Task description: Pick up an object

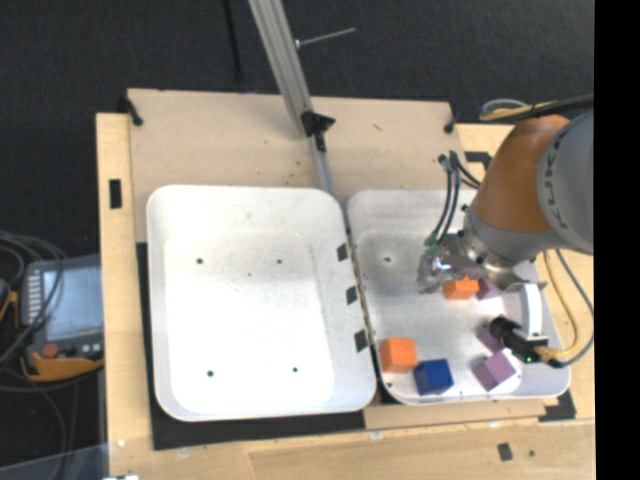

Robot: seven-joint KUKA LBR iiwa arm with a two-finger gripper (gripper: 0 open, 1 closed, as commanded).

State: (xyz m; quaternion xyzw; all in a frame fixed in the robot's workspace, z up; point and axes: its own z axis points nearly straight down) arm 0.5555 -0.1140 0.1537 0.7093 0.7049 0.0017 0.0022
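In the right bin point(400, 228), an orange block point(461, 289) is sitting right under the arm's wrist, touching the jaws point(436, 271) as far as you can see; whether they are gripping it you cannot tell. Nearer the front rim, another orange cube point(400, 353), a blue cube point(434, 376) and a purple block point(494, 370) are lying apart. The left bin point(250, 298) is sitting alongside on the surface point(220, 128).

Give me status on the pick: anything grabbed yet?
Done: the arm is down over the right bin. In hand: the pincer sits low beside an orange block; whether it grips it is not visible. Left: a confirmed grasp and lift. Another orange cube, a blue cube and a purple block lie untouched.
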